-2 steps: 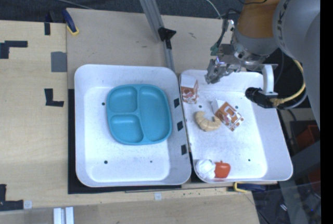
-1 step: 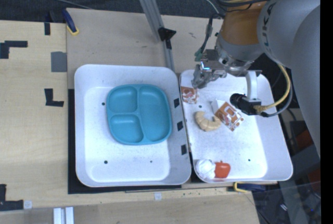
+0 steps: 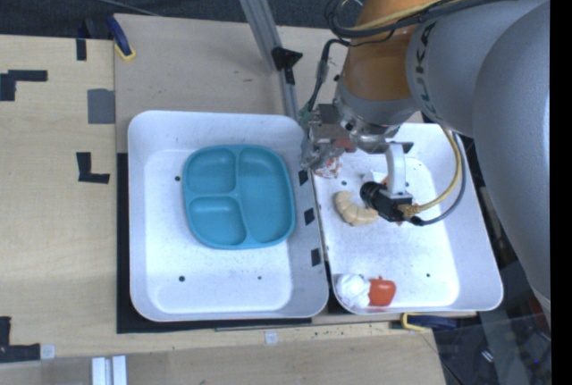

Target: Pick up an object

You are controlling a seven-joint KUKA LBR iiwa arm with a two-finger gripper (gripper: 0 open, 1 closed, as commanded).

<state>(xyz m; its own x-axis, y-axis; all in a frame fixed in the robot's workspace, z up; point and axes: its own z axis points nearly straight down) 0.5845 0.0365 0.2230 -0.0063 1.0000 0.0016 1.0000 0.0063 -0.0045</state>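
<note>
My gripper (image 3: 323,162) hangs low over the upper left corner of the right bin (image 3: 465,276), close to the wall between the bins. A small reddish-brown item (image 3: 327,167) sits right at its tip; I cannot tell whether it is held. A tan croissant-shaped piece (image 3: 355,209) lies just below and right of the gripper. A white and red object (image 3: 368,289) rests at the bin's front left corner.
The left bin (image 3: 152,222) holds a blue divided plate (image 3: 239,196). A grey metal pole (image 3: 259,12) slants down from the top toward the bins' shared wall. The bulky grey arm (image 3: 483,71) covers the right bin's upper right.
</note>
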